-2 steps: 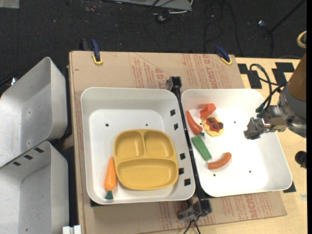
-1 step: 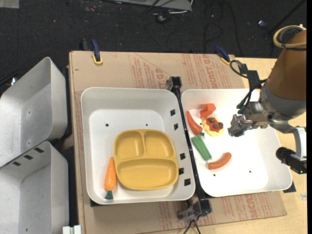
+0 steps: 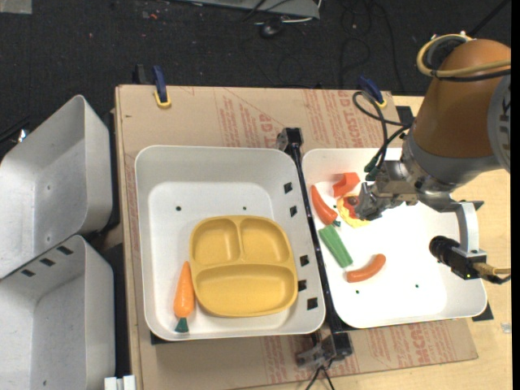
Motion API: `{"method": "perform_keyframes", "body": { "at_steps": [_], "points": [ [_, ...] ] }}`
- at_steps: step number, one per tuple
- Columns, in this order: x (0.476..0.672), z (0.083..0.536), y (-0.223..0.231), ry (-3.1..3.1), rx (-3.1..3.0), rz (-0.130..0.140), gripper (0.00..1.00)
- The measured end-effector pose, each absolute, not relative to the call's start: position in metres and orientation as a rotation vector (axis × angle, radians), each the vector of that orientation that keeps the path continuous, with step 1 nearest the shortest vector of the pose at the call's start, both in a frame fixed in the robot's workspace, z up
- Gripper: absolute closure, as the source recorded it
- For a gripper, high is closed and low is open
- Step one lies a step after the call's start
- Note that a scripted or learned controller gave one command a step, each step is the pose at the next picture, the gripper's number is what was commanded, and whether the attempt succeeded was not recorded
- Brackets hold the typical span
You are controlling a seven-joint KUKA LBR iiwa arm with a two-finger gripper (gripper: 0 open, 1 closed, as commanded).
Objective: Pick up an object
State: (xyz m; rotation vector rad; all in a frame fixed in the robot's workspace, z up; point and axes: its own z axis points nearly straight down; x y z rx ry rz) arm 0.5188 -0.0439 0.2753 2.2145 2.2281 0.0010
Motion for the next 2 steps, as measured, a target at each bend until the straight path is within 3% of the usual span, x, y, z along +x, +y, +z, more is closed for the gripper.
{"method": "perform_keyframes", "body": {
  "at_steps": [2],
  "points": [
    [0.549, 0.252, 0.055, 2.230, 2.213, 0.001, 1.00]
  ]
}}
